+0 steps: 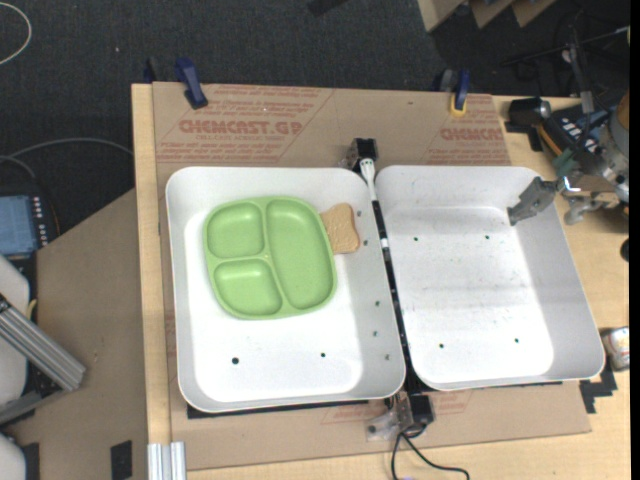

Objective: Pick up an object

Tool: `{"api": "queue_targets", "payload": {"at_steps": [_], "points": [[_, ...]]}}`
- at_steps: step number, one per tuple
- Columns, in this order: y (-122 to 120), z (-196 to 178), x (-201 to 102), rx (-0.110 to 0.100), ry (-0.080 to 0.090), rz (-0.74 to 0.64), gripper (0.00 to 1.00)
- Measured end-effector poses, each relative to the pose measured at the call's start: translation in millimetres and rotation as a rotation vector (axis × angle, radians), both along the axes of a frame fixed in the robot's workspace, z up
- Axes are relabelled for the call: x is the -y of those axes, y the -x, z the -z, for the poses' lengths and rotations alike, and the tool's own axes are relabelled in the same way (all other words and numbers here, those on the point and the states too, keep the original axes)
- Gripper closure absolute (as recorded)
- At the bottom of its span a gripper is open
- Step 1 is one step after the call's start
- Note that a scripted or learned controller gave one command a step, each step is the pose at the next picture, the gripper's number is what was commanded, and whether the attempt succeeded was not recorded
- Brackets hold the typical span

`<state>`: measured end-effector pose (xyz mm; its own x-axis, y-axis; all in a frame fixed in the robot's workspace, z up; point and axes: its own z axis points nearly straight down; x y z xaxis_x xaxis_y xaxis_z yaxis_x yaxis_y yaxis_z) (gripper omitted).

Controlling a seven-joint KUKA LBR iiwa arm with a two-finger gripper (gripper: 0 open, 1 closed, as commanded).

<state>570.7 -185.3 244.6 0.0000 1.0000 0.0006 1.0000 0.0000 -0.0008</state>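
Tabletop [250, 118] carried two bins: left bin [200, 368] held one green plate [268, 258], one tan block [342, 228] at 3 o'clock; tool [530, 203] state unclear.

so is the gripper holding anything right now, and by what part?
Nothing shows in the gripper; it sits at the far right rim of the right bin. The green plate and tan piece lie in the left bin.
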Motion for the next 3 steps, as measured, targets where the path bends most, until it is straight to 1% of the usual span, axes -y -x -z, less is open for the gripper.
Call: {"api": "queue_targets", "payload": {"at_steps": [1,2,3], "points": [[2,-172,5,0.022,0.008,-0.001,0.0],[87,-301,42,0.019,0.01,0.007,0.0],[82,-302,39,0.008,0.006,-0.001,1.0]]}}
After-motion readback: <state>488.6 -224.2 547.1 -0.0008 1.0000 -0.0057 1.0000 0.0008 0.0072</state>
